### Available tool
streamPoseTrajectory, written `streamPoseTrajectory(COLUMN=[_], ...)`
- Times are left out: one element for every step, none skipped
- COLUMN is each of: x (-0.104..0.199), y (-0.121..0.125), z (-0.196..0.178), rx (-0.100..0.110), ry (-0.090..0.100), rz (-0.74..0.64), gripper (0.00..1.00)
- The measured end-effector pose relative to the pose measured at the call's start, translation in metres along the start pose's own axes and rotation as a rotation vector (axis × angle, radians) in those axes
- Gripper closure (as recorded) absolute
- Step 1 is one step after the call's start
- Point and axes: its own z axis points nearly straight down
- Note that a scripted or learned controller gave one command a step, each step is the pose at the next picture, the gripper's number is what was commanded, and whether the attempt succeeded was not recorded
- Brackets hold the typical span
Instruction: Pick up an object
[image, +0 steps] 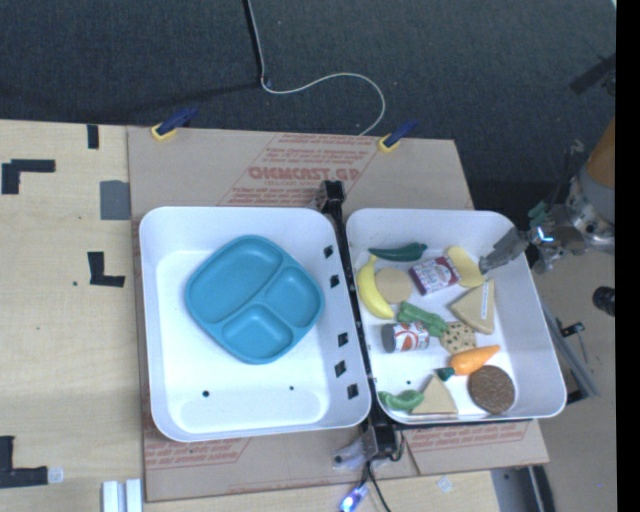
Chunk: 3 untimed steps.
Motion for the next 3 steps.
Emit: streamPoseTrajectory(x=[0.000,0.001,0.002], y=[0.000,0.001,0.001], z=[-0.010,-0.020,-0.029], rx=[-0.001,0.000,0.000], ry=[0.000,0.000,0.000], rz=[-0.001,-0.002,-0.003], gripper=[1.00,1.00,1.00])
